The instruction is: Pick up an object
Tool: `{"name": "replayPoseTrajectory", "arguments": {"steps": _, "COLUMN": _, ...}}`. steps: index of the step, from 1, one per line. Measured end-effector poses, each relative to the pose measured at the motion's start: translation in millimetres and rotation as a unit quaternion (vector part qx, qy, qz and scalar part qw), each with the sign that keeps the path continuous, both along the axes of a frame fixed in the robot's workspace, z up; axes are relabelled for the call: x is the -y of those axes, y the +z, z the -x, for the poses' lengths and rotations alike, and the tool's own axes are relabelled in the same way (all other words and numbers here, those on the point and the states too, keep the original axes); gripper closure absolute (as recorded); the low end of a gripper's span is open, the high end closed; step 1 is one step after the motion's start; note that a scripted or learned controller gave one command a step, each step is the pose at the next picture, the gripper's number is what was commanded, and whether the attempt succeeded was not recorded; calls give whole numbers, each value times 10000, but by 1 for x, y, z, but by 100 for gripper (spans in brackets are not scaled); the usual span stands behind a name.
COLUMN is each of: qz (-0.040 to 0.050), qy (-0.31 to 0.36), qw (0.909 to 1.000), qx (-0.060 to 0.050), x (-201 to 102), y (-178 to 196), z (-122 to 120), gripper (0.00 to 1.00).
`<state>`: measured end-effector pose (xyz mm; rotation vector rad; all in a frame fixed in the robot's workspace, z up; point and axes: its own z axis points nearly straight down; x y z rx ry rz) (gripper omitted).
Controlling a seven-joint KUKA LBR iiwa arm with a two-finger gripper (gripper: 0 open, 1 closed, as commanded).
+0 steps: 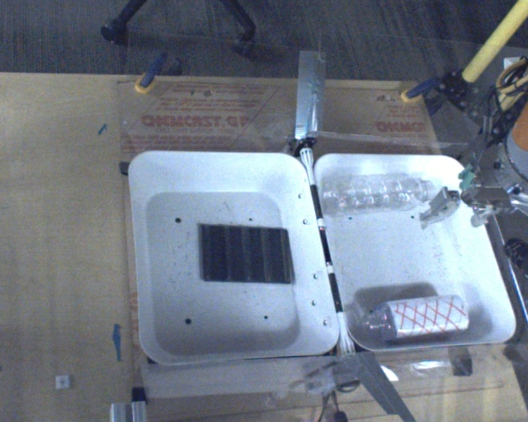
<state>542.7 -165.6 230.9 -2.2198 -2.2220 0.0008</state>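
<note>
**Bottles waited in the right bin while the gripper stood at its rim**

Bottles were the likely targets, and both lay in the right bin (484, 262). The left bin (158, 200), the larger-looking of the two white trays, held a dark ribbed panel (246, 253) lying flat at its centre, low and thin, which I judged a poor thing for two fingers to catch.

In the right bin, a clear plastic bottle (374, 193) lay on its side toward twelve o'clock, close along the bin's far wall, its long axis running nine to three. It probably rested there because the sloping wall let a round body settle against it. A second bottle with a red-and-white checked label (418, 316) lay on its side toward six o'clock, likewise close to the near wall, well apart from the first.

At about two o'clock in that bin, the gripper (442, 206) hung over the rim near the clear bottle's right-hand end, having entered from three o'clock. Nothing showed between its fingers. Whether they stood wide or narrow I could not tell, as the metal parts blurred together.

By my reading, the pick had not been made; the clear bottle was the nearer candidate.
</note>
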Motion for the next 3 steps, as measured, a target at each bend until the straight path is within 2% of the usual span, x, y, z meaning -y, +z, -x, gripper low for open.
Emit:
{"name": "replayPoseTrajectory", "arguments": {"steps": 1, "qz": -2, "qy": -885, "qw": 9961, "qx": -11, "x": -89, "y": -47, "z": 52, "gripper": 0}}
{"name": "replayPoseTrajectory", "arguments": {"steps": 2, "qz": -3, "qy": -144, "qw": 9999, "qx": -4, "x": -46, "y": -129, "z": 64, "gripper": 0}}
{"name": "replayPoseTrajectory", "arguments": {"steps": 3, "qz": 5, "qy": -446, "qw": 9990, "qx": 44, "x": 3, "y": -143, "z": 13, "gripper": 0}}
